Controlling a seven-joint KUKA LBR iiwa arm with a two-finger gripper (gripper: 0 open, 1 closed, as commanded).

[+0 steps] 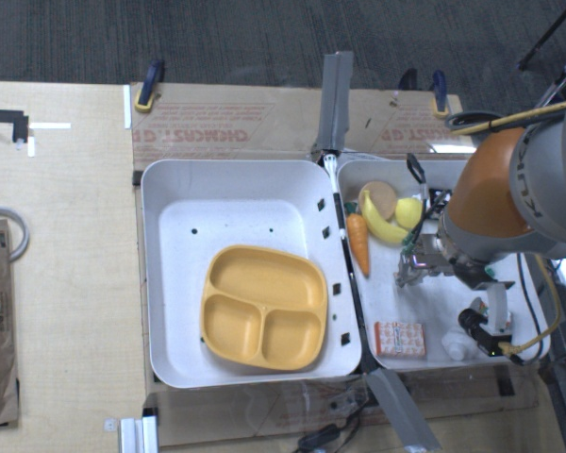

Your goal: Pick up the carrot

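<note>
Grey arm [533,182], with its orange band [486,192], rises closest to the lens and reaches into the right bin [424,352] from the right. Its claw [412,270] points down at that bin's bare floor; whether it is spread or closed cannot be told from this slant, and nothing shows between its tips. Just left of the claw lies the carrot [358,243], lengthwise along the bin's left wall, apart from the claw. Up and left of the claw sit a banana [382,225], a yellow lemon-like fruit [408,212] and a tan rounded piece [379,197], clustered by the carrot's top. Below the claw lies a small red-and-white packet [399,339]. Far left of it, the left bin [170,253] holds a yellow divided tray [264,307].
</note>
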